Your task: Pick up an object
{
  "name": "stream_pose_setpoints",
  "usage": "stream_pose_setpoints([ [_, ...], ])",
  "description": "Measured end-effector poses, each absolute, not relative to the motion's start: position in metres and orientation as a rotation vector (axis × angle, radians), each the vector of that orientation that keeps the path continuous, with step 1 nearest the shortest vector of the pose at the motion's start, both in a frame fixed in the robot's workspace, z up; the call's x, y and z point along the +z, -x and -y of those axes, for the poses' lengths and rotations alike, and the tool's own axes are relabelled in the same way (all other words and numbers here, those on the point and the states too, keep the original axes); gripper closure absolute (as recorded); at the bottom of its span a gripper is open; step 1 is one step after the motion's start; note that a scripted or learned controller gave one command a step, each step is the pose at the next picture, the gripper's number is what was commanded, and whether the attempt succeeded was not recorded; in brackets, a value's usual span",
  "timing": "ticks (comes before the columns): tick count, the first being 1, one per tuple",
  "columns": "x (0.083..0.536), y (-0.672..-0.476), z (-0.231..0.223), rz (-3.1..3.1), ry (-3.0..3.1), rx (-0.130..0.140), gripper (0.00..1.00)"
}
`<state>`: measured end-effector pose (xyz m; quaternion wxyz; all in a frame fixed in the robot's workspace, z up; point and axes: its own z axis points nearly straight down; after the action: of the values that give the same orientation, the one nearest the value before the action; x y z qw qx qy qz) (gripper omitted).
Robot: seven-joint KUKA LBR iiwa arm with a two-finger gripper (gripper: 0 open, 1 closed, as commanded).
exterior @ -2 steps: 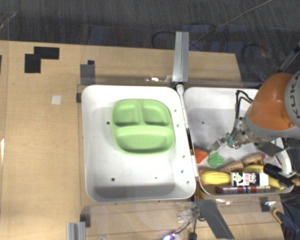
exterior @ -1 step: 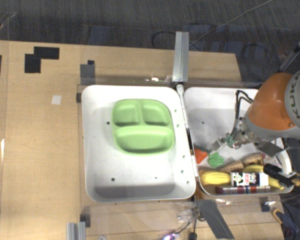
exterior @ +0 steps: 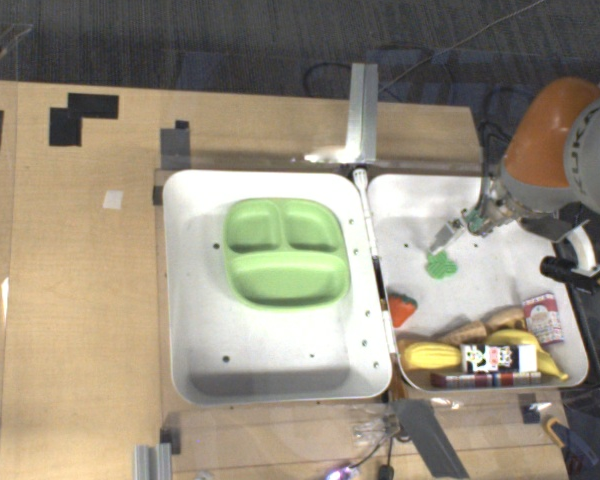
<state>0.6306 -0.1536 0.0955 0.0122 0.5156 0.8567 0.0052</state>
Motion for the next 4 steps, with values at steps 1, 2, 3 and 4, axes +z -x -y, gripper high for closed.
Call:
stream_pose_setpoints([
  [1, 0.096, -0.573, 0.153, -2.617, -1.692, 0.018, 0.00],
  [2, 0.097, -0.567, 0.149, -2.584, -1.743, 0.017, 0.00],
  [3, 0.097, -0.532, 0.134, -2.581, -1.734, 0.021, 0.00],
  [4, 0.096, -0.607, 0.102, -2.652, -1.633, 0.022, 0.00],
])
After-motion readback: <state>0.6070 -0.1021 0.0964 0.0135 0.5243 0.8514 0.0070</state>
